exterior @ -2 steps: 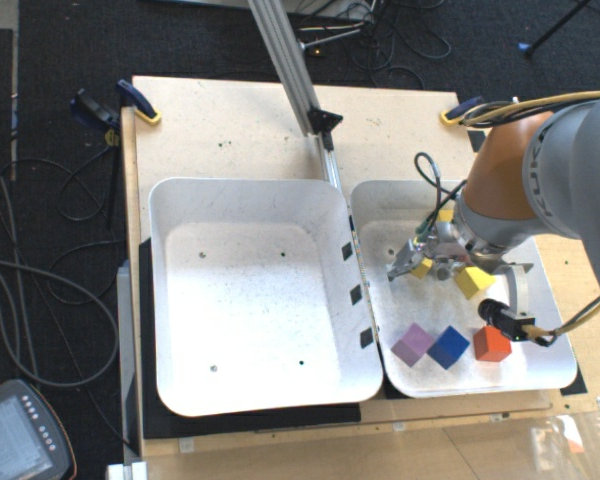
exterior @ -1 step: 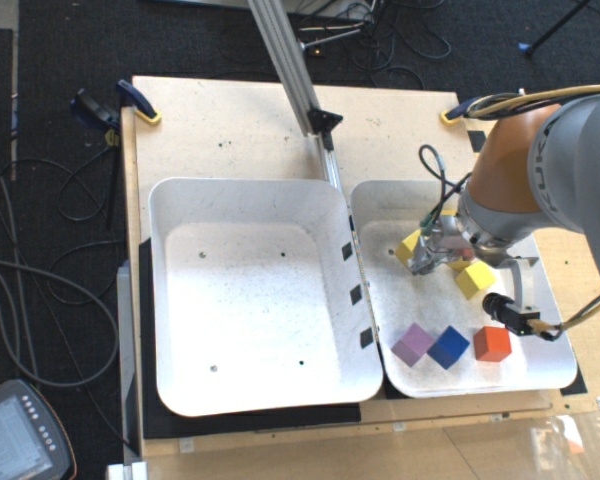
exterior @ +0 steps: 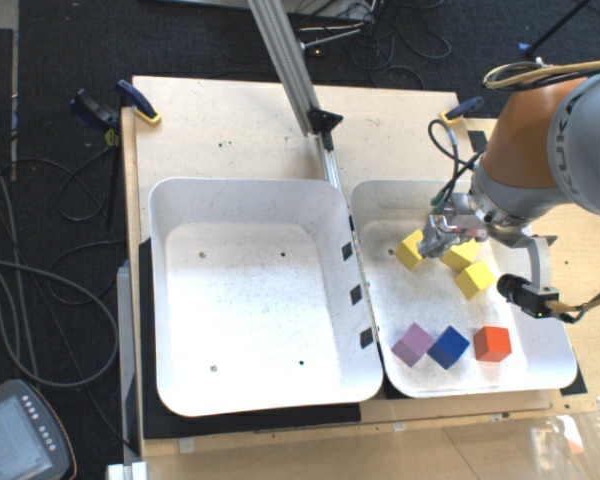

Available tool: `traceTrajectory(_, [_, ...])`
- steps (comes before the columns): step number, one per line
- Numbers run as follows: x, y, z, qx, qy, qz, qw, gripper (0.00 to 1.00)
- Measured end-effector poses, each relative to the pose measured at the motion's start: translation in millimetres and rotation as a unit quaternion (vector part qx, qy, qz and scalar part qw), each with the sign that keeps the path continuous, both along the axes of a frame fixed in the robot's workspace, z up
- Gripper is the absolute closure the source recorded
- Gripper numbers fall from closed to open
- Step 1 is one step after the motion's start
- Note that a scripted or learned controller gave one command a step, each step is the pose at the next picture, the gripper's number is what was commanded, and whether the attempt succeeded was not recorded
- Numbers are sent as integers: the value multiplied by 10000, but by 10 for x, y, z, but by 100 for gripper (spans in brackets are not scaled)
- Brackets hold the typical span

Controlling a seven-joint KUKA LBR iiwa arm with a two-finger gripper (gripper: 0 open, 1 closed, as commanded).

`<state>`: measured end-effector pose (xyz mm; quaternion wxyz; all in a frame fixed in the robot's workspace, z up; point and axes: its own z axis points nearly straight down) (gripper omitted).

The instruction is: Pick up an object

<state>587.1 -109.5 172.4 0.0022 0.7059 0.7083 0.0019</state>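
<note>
1. My end effector (exterior: pixel 442 236) hangs low in the right bin (exterior: pixel 380 200), in its far half, among three yellow blocks. Whether it is spread, pressed together or pinching anything, I cannot tell: the wrist housing and cables hide that part from above.
2. Nearest thing: a yellow block (exterior: pixel 410 252), just beside the end effector on its left in the view, toward the bins' shared wall. It sits turned corner-on to the bin's walls. A second yellow block (exterior: pixel 463 254) lies just beside the end effector on the other side, partly under my wrist. A third (exterior: pixel 475 279) lies next to the second, toward the near rim.
3. Deciding relation, as I judge it: the end effector sits between the first two yellow blocks, not squarely over either. A grasp calls for a short sideways shift toward one of them. No block looks longer one way than another, so only the turn of the wrist matters.
4. Farther out, along the near rim: a purple block (exterior: pixel 413 344), a blue block (exterior: pixel 448 347) touching it or nearly so, and a red block (exterior: pixel 492 343), set apart.
5. The left bin (exterior: pixel 170 268) adjoins; both rest on the bench (exterior: pixel 230 118).
</note>
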Motion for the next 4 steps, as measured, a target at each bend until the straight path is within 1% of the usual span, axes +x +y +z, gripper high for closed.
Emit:
traceTrajectory(1, [16,38,637,-5,-13,3,10000,100])
traceTrajectory(2, [27,39,847,-3,8,1,10000,100])
traceTrajectory(3, [94,615,882,9,17,25,10000,100])
traceTrajectory(4, [284,1060,797,6,21,20,10000,100])
